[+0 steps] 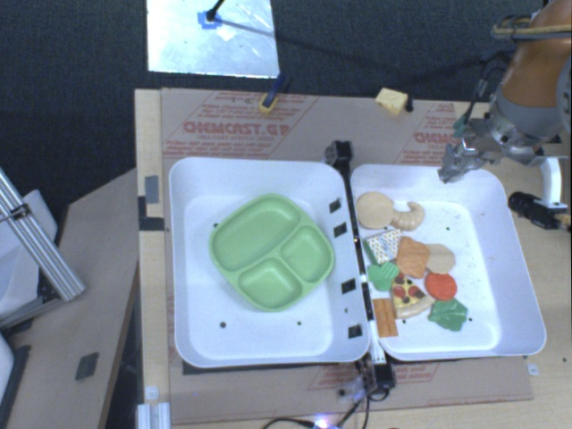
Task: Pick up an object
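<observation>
The right bin (500, 239) holds a cluster of toy food near its left wall: a round tan bun (374, 209), a pale croissant (410, 214), an orange piece (413, 257), a red tomato slice (441, 285), a pizza slice (409, 298), green leafy pieces (449, 315) and an orange strip (384, 316). My gripper (451, 166) hangs above the far edge of the right bin, up and to the right of the croissant, with nothing seen between its fingers.
The left bin (197, 195) bears a green divided plate (272, 252). A black divider (354, 248) runs between the bins. A yellow block (391, 101) lies on the cardboard behind the bins, and a shiny sheet (213, 23) lies at the far back.
</observation>
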`<state>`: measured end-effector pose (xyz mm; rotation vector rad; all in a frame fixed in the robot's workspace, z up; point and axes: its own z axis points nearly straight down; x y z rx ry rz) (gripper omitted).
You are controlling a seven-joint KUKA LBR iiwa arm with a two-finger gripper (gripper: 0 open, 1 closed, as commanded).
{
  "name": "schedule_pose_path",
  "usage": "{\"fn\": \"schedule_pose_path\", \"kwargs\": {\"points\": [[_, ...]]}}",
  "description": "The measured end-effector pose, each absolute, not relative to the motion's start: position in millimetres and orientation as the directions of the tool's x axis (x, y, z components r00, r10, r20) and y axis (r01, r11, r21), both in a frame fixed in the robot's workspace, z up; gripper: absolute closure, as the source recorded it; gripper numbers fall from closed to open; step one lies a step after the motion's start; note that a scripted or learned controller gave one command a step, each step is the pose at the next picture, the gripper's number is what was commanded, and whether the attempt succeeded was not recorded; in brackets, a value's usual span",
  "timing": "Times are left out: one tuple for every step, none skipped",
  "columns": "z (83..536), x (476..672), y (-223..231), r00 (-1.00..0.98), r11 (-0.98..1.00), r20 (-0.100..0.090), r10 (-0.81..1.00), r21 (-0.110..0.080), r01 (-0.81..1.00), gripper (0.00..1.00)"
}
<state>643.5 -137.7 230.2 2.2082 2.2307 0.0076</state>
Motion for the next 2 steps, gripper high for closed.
{"fn": "schedule_pose_path", "kwargs": {"points": [[237, 650.4, -86, -0.010, 0.010, 0.002, 1.000, 0.004, 1.000, 1.00], [227, 669.8, -27, -0.011, 0.011, 0.002, 1.000, 0.004, 1.000, 1.00]]}}
